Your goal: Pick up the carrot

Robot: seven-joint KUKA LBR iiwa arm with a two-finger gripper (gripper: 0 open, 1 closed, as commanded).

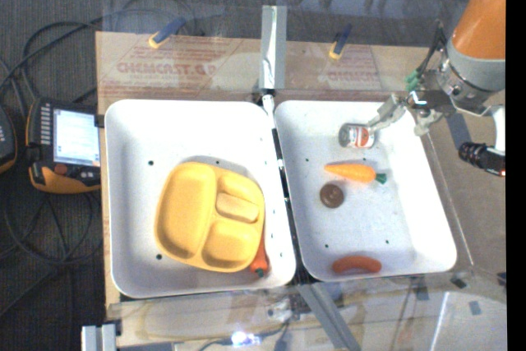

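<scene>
Leftmost, on the floor beside the bench, I see a handheld pendant with a lit screen and orange casing (pixel 64 145), its cables trailing over the grey carpet. Next comes the left white plastic bin (pixel 131 127), which holds a yellow moulded plastic tray with compartments (pixel 209 215); a pale beige rounded block (pixel 237 207) lies in one of its compartments, and a small orange-red piece (pixel 260 265) peeks out from under the tray's lower right corner. Across the raised divider, the right white plastic bin (pixel 427 234) carries the task's thing: the orange toy carrot with a green stub end (pixel 353 172) lies flat near the bin's middle, tip pointing left, green end to the right. Just below and left of it, apart from it, sits a small round brown disc (pixel 331 195). A short red sausage-shaped piece (pixel 357 265) rests near the bin's front wall, well apart from the carrot. Just above the carrot stands a small silvery can with a red label (pixel 357 136), lying tilted, near the carrot but not touching it. The gripper (pixel 386 115) reaches down at a slant from the right toward that can; I cannot tell how it stands. Farthest right is the grey arm with its orange band (pixel 483 12), over the bin's upper right corner.
</scene>
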